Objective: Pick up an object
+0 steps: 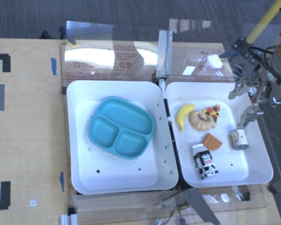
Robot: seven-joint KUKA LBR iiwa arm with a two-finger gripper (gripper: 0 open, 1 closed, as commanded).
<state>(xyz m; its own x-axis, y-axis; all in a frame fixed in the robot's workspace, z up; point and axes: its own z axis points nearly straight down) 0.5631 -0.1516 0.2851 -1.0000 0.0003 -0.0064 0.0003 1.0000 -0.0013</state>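
Camera view: end effector (247, 108) above right bin (257, 170), grip state unclear; can (239, 138) label unreadable.

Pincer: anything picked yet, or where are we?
Nothing lifted yet. Banana, pastry, cracker, can and cow toy all lie in the right bin. The pincer hangs at that bin's right rim, above the can. Descent, grasp and lift remain.

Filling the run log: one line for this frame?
phase: approach | gripper: above right bin far-right edge, holding nothing | nearest: can | also: banana, pastry, toy cow | left bin: blue tray
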